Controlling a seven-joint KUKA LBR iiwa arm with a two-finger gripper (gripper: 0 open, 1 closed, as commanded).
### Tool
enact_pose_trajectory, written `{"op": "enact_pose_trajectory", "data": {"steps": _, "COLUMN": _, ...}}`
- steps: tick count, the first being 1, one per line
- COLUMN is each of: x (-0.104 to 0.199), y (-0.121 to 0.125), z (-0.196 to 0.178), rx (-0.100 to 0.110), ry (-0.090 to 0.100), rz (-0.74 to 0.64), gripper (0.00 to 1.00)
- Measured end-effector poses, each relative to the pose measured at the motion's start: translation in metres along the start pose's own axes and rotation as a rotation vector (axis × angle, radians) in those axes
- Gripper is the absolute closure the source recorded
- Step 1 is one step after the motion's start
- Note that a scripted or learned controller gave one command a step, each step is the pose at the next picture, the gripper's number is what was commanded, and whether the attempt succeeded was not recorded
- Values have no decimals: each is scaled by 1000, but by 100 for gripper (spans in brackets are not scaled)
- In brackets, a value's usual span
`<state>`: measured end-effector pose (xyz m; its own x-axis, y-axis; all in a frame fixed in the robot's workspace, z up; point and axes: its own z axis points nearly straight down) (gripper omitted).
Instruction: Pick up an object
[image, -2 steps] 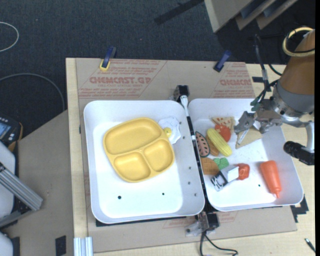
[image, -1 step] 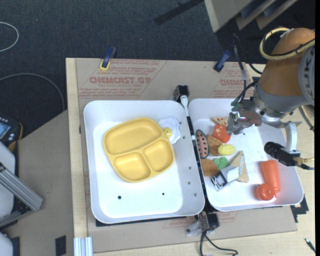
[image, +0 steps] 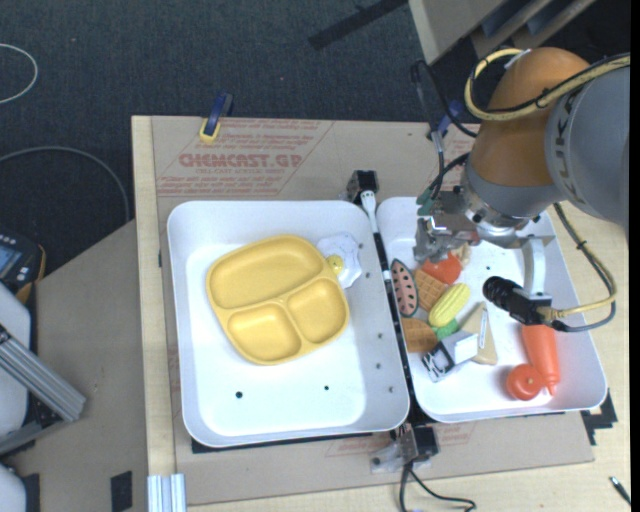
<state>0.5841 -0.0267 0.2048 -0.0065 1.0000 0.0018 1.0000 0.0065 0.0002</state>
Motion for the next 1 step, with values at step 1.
{"op": "enact_pose_trajectory", "data": {"steps": 1, "x": 50, "y": -1, "z": -8, "rx": -2, "ry": 0, "rz": 0, "gripper": 100}}
